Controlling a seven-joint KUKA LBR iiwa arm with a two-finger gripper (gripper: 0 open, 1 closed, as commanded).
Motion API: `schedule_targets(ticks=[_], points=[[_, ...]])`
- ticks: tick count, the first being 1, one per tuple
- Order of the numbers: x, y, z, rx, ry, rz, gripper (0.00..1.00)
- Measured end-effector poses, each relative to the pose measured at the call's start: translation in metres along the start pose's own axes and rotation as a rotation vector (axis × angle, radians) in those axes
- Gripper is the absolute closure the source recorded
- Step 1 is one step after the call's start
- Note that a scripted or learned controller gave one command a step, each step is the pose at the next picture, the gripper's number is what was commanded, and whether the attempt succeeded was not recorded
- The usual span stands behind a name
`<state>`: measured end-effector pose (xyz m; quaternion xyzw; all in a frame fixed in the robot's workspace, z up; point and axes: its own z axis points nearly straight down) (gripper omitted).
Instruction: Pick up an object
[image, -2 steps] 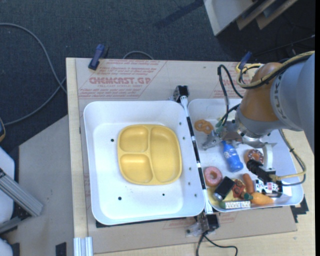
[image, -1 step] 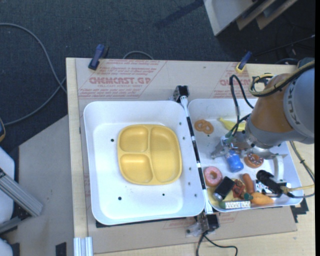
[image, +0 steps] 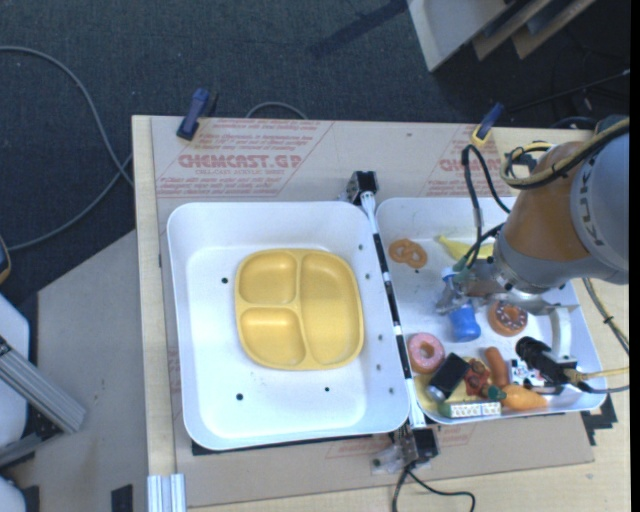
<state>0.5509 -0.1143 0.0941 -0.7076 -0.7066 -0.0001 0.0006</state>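
From the overhead camera I see the tabletop carrying two white bins side by side. The left bin holds a yellow divided plate near its middle, with bare white floor running all round it to the rim, widest toward the bin's near edge and left wall.

The right bin is crowded. A brown ring-shaped piece lies toward its far left corner, with a yellow piece just beside it. A pink donut sits against the left wall, a black block near it, and an orange carrot-like toy lies along the near edge among several small bits I cannot identify. A round orange-brown disc rests toward the right side.

My arm covers the bin's far right corner. The hand is down over a blue object in the bin's middle; I cannot tell how far it is open, or whether it grips anything.
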Motion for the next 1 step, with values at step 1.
schedule_targets(ticks=[1], points=[[0.0618,0.0185,-0.0908,-0.002,0.0,-0.003,1.0]])
